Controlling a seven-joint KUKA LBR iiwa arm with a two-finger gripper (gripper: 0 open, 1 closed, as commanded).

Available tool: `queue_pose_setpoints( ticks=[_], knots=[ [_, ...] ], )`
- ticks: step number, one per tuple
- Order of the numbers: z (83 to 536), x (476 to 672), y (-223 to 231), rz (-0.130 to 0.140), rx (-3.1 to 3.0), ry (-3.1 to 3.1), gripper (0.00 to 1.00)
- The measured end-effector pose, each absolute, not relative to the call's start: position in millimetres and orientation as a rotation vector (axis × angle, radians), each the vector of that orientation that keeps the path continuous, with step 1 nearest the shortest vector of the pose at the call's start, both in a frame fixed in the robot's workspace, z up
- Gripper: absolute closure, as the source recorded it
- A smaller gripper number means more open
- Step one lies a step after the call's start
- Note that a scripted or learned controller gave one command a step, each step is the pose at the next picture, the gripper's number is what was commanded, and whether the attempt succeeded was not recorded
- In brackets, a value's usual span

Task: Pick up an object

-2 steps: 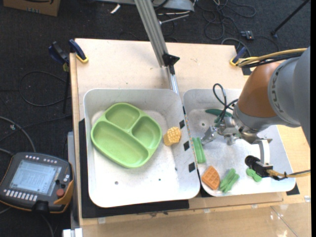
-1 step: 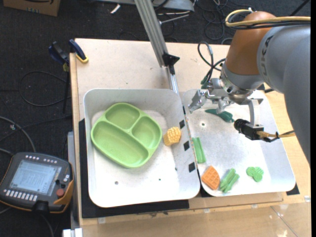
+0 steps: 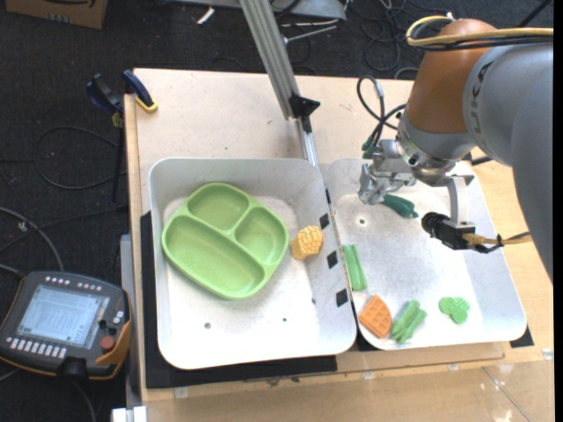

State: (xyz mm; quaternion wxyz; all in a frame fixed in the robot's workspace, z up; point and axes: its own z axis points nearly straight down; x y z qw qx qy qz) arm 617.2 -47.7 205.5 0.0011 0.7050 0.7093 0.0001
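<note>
Dark carpet strewn with cables surrounds the wooden bench (image 3: pixel 220 104), which carries two white bins side by side. Inside the left bin (image 3: pixel 176 323) sit a green divided plate (image 3: pixel 224 240) and a yellow corn toy (image 3: pixel 306 242). Across the right bin (image 3: pixel 493 297) lie a green stick (image 3: pixel 354 266) along the inner wall, an orange piece (image 3: pixel 376 316), a green pod (image 3: pixel 407 320), a small green leafy piece (image 3: pixel 455 308) and a dark teal piece (image 3: pixel 400 205). At the far end of that bin the tool (image 3: pixel 376 185) hangs low, just beside the teal piece; whether it is released or clenched I cannot tell, and nothing shows as held. Judging from this, the teal piece is the likely target. A closing slightly off to one side could nudge it away rather than trap it, and so flat a toy might slip free on lifting.
</note>
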Motion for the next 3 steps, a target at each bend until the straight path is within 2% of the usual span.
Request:
queue_pose_setpoints(
  ticks=[1, 2, 3],
  knots=[
    [194.8, 643.6, -97.4, -0.001, 2.224, 2.214, 1.00],
    [195.2, 625.9, -73.2, -0.002, 2.219, 2.226, 1.00],
    [173.9, 649.2, -110.7, -0.002, 2.223, 2.216, 1.00]
  ],
)
